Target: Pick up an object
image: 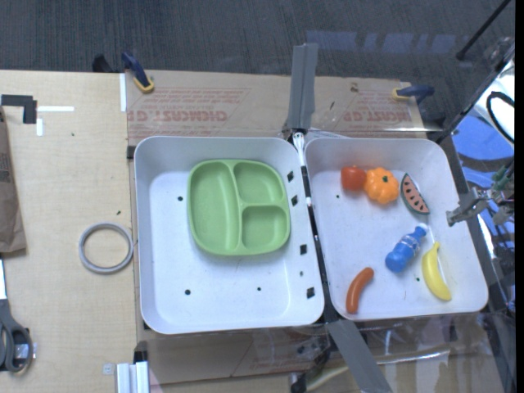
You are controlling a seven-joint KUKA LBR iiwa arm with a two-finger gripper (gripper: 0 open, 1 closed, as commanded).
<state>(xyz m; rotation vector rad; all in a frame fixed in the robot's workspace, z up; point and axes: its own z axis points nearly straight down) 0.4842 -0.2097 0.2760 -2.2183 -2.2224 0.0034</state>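
right bin point(458, 301): banana point(435, 275) | blue bottle point(405, 250) | sausage point(359, 290) | pumpkin point(381, 186) | watermelon slice point(414, 195)

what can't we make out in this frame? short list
- Gripper: small at the right bin's edge, against clutter; open or shut cannot be told.
- Arm: cut off by the right edge of the camera view.
- Scissors: cut off by the left edge.
- Brown bag: cut off by the left edge.
- Red item: partly behind the orange pumpkin; too small to identify.
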